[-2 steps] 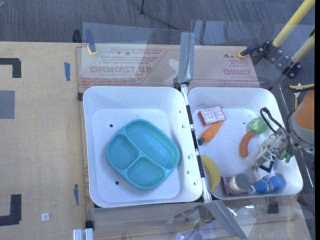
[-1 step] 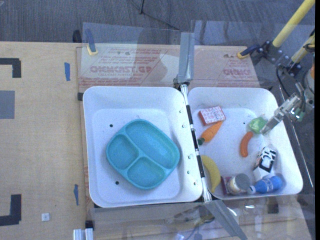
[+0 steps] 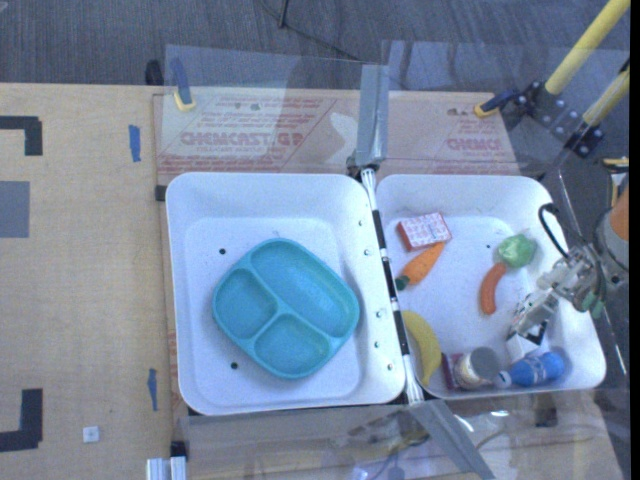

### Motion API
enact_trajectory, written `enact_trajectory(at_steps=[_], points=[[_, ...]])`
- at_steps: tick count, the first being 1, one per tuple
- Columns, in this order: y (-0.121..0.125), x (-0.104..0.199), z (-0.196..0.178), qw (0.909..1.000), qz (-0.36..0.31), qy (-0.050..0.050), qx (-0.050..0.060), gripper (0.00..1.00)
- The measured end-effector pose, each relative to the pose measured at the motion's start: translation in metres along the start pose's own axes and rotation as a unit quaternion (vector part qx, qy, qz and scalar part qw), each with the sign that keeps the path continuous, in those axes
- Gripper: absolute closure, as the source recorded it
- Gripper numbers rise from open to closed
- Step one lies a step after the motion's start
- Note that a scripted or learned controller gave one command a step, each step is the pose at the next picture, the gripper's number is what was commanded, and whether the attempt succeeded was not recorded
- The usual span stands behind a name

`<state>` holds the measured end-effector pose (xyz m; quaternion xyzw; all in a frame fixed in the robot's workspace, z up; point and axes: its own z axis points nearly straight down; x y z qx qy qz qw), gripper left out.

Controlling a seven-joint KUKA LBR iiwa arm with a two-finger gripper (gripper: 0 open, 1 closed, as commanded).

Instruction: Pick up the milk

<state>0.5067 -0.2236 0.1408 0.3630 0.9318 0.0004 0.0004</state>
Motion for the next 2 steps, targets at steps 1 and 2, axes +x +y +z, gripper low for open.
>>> enact_trajectory(at_steps=[1, 2], points=[[0.021, 0.055, -0.026, 0.9989, 0.046, 0.001, 0.001, 0.00], [-0.014, 0.023, -0.024, 0.9980, 0.063, -0.001, 0.000, 0.00]])
